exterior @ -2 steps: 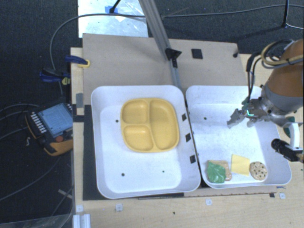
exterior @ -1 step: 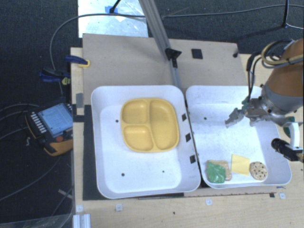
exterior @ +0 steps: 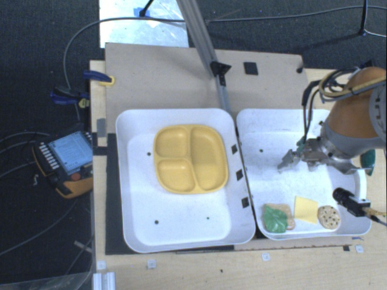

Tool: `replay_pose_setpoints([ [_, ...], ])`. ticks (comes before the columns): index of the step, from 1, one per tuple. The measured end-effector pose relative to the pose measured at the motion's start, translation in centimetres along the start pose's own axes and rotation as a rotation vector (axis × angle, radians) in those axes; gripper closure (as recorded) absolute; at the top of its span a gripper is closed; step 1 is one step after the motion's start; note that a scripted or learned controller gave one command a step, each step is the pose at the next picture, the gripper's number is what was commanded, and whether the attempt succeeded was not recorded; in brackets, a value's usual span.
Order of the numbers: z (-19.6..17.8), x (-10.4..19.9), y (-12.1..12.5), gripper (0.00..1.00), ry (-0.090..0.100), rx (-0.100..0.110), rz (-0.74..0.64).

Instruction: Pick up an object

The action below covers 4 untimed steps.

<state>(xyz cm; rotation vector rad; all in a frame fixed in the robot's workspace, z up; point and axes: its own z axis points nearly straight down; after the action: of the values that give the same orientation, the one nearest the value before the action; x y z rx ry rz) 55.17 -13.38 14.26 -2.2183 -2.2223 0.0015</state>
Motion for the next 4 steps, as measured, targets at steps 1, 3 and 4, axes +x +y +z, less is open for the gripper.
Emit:
replay_pose_setpoints([
  [1,5.2,0.0,0.0,0.00,0.000,0.002,0.001],
  [3,-2.5,0.0,-0.1,1.00,-0.002,-0.009,-0.002],
  [4,-7.9,0.0,0.0,1.00,-0.002,-0.009,-0.003],
])
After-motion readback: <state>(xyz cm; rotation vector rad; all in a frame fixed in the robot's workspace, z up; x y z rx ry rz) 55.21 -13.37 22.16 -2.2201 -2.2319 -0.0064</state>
